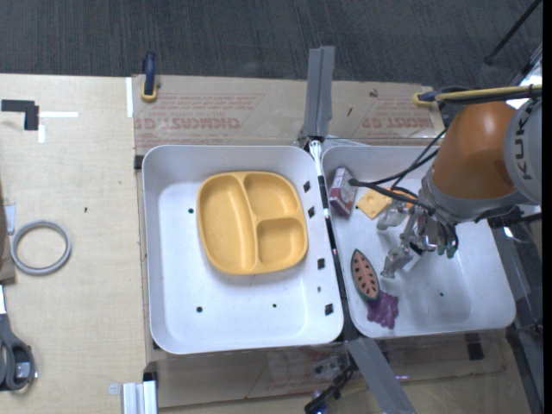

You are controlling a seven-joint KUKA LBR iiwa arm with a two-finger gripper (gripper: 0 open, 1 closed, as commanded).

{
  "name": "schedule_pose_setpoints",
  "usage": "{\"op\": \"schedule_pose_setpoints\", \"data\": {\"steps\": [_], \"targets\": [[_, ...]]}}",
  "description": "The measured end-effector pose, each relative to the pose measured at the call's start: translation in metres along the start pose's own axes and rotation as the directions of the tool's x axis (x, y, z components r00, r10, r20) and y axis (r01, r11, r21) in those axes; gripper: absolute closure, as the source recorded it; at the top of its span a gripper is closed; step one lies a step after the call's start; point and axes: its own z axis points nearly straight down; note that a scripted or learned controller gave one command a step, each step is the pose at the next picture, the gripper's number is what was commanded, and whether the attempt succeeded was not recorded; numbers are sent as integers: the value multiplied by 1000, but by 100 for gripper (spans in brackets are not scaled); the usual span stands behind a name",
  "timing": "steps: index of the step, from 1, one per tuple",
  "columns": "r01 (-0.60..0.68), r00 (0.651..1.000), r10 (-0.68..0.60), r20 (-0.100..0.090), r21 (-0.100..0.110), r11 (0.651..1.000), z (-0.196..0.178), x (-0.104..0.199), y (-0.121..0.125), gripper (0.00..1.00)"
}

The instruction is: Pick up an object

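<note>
White plastic forms both shallow bins on the bench. The left bin carries a yellow divided plate, which lies flat in the bin's upper middle, nearer the far rim than the near one, its three compartments bare.

The right bin holds the loose objects, all crowded toward its left wall. A small pink-and-white packet sits near the far-left corner, against the divider between the bins. Just beside it, toward the bin's middle, lies a flat yellow cheese-like wedge. Farther down the left wall rests a watermelon slice, red with dark seeds and a green rind, and a purple bunch of grapes lies touching its lower end, near the bin's front-left corner.

The grey arm with its orange band reaches in over the right bin's far-right part, and the gripper hangs low over the middle of that bin, just right of the watermelon slice and below the cheese wedge. Its metal fingers point down and to the left, with black cables looped above them; whether they are spread or pressed together I cannot tell, and nothing is visibly pinched between them. The slice and the grapes lie between the gripper and the left wall.

Outside the bins, on the wooden bench's left edge, rest a grey tape roll and scissors. Cardboard lies beyond the bins' far rims, with a blue-handled clamp at its left corner.
</note>
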Motion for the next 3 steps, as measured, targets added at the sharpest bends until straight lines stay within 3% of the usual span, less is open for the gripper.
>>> {"op": "schedule_pose_setpoints", "data": {"steps": [1, 2, 3], "targets": [[-262, 965, 262, 1, 0, 965, 0, -59, 27, 0], [-287, 958, 287, 1, 0, 958, -83, -92, -2, 0], [-62, 998, 62, 2, 0, 998, -1, -88, -36, 0]]}}
